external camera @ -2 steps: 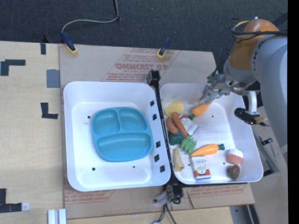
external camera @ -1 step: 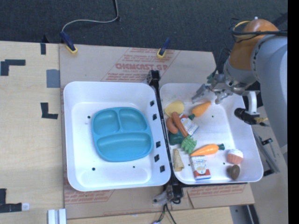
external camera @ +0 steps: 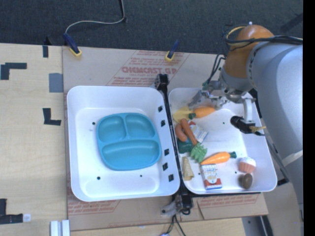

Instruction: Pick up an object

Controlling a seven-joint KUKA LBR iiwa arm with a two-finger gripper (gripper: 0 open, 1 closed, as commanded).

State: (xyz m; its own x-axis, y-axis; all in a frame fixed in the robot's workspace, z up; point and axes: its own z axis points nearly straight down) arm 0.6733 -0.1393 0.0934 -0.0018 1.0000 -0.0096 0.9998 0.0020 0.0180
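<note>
Two bins on my feed: the left bin [external camera: 78, 132], well left of the gripper [external camera: 212, 93], carries a blue divided plate [external camera: 129, 140], and the right bin [external camera: 261, 171] sits under and below the gripper with the toy clutter. I see the gripper low at that bin's top edge, nothing visibly between its fingers, and I can't tell if they're apart or together. Just below-left of it lies an orange carrot [external camera: 203, 112]; further below are sausages [external camera: 186, 130], a second carrot [external camera: 216, 158], a small carton [external camera: 211, 176], a cupcake [external camera: 246, 164].
</note>
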